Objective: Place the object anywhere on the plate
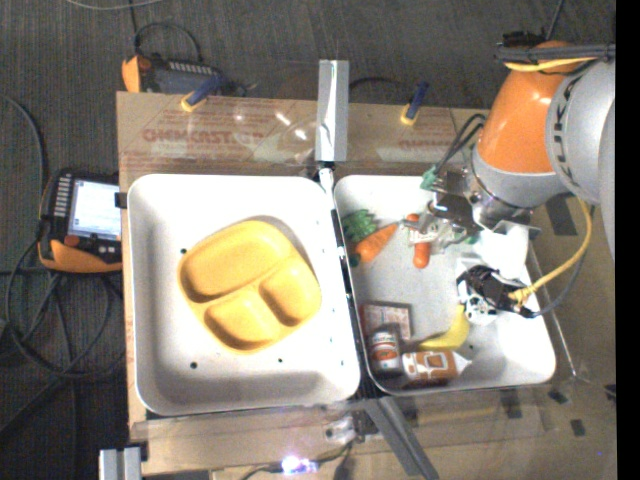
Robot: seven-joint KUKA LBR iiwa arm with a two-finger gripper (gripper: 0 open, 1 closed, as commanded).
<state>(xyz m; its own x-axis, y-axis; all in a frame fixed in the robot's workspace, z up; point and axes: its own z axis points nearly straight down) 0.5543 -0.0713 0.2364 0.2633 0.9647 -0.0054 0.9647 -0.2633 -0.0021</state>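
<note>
One gripper [437, 226] hung over the right bin [540, 366], near the middle of its far edge; whether it was spread or pressed together could not be told. One small red piece [421, 255] sat just under the gripper tip, touching or nearly touching it; whether it was gripped could not be told. It was in the right bin, not on the plate.

One carrot [374, 240] with a green top lay just beside that piece, against the bin's left wall. One banana [452, 332] lay toward the near edge, right of centre. Three packaged things sat in the near left corner:
- one flat brown packet [388, 318]
- one small can [383, 349], just below the packet
- one brown box [432, 366] along the near edge, touching the banana's end

That made six loose things in the right bin.

The left bin [150, 373] held one yellow plate [240, 258] with three compartments, lying roughly in the middle, well apart from the gripper. Two bins in all, side by side and touching.
</note>
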